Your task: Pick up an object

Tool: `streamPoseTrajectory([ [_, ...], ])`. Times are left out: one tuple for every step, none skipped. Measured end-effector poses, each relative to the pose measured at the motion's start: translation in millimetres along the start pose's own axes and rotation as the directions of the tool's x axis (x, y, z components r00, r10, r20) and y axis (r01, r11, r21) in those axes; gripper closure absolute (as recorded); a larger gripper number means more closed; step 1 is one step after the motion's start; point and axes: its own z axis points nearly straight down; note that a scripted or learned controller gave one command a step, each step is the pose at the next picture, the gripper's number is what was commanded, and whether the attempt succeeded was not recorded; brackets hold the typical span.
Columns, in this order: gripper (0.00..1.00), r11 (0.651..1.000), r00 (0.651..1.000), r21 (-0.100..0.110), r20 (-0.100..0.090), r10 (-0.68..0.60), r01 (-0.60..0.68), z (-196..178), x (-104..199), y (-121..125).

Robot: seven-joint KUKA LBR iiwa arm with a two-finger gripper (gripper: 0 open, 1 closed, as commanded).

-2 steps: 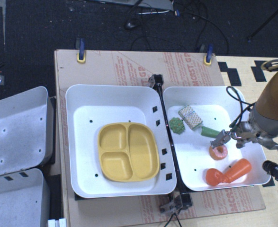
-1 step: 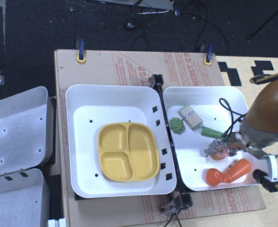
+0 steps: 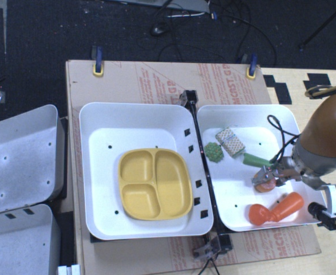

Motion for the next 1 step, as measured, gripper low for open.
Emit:
streamPoseTrajectory([
  [1.00,1.000,1.000,-0.004,0.002,-0.005,0.005,-62.7,-1.9,2.1],
])
